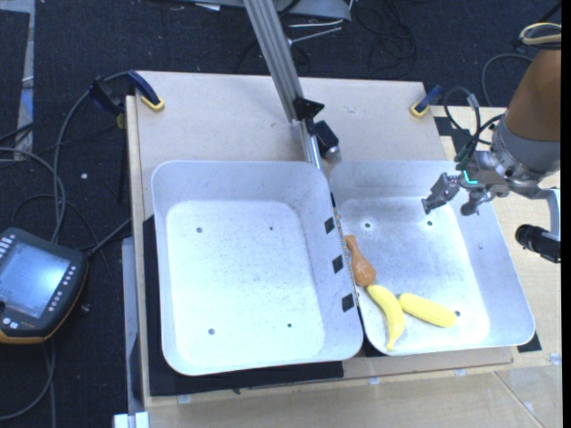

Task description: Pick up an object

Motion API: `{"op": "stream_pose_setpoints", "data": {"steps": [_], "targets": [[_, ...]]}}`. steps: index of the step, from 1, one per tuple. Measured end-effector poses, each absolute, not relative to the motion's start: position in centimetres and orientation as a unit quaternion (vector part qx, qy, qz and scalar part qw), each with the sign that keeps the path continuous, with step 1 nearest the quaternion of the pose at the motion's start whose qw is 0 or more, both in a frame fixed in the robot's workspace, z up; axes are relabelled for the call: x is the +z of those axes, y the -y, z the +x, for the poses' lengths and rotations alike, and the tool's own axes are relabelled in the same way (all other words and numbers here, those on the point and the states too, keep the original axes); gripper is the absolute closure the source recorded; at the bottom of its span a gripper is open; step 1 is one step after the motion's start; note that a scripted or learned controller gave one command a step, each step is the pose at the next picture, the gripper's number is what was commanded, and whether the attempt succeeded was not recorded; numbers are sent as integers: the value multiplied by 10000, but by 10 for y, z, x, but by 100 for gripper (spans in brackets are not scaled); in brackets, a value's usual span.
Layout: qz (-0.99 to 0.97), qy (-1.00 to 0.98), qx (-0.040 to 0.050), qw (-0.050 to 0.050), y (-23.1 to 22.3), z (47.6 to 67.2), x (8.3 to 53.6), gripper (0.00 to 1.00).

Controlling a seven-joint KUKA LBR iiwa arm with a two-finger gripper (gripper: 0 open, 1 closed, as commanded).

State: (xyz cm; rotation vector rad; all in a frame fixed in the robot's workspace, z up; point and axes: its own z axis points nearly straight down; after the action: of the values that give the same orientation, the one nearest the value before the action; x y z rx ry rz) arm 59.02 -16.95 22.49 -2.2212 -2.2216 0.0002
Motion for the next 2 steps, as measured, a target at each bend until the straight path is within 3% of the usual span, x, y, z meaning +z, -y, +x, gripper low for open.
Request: {"op": "stream_pose_setpoints", "data": {"steps": [1, 2], "targets": [[-7070, 7072, 1, 1, 169, 590, 225, 0], [-7069, 7073, 9, 15, 166, 587, 182, 0]]}}
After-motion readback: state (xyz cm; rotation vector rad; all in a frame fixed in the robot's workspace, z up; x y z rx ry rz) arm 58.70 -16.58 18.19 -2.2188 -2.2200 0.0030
